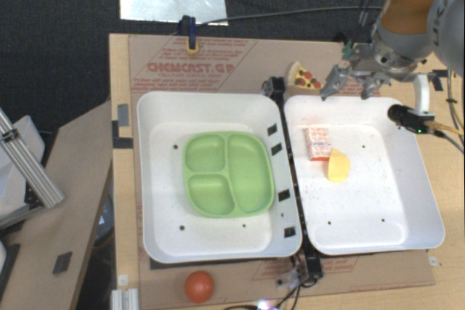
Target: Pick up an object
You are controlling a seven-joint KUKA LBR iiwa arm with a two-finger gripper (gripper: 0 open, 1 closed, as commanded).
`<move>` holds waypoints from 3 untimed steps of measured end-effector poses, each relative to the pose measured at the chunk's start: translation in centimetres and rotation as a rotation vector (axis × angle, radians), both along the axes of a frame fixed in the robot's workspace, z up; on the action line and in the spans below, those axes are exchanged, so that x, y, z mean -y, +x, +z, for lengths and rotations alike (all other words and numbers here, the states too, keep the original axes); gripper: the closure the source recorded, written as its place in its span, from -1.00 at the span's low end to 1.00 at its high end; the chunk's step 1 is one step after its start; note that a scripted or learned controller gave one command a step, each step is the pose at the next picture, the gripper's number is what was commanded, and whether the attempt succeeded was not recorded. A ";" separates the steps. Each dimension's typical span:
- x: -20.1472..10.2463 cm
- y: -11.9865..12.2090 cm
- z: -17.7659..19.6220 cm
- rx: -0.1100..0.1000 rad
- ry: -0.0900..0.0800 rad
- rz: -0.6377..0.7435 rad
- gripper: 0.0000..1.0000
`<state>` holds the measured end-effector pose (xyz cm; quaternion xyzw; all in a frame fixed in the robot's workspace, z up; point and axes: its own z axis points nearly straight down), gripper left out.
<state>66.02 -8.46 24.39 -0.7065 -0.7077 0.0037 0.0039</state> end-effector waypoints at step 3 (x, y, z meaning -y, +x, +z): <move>0.9 -0.4 -10.8 0.008 -0.001 -0.001 -1.00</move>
